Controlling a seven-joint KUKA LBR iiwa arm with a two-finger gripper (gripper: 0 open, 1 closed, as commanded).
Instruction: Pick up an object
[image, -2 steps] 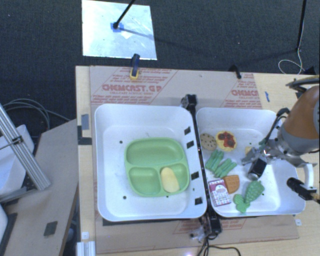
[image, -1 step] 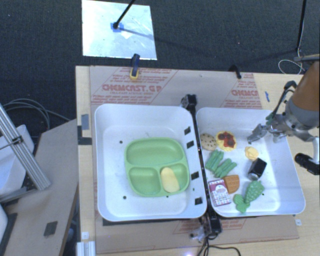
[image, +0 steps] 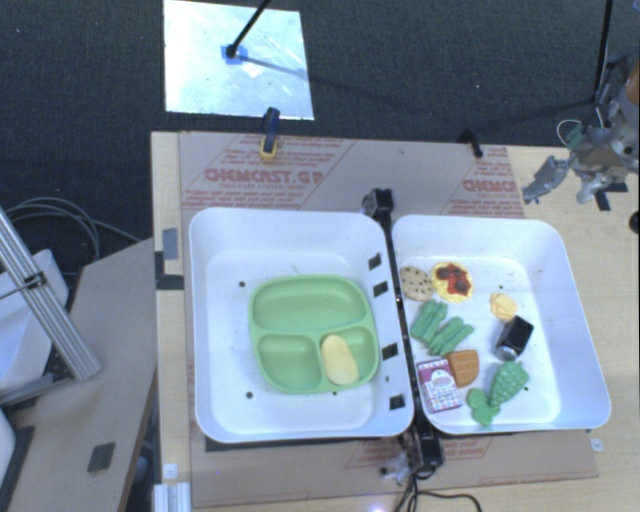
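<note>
It looked like a robotics lab test station: a plywood bench (image: 470, 165) on dark carpet bore two shallow white bins (image: 215, 240) clamped side by side, with loose cables (image: 55, 215) and an aluminium frame rail (image: 45, 300) left of the bench and a taped metal sheet (image: 238, 60) beyond it.
</note>
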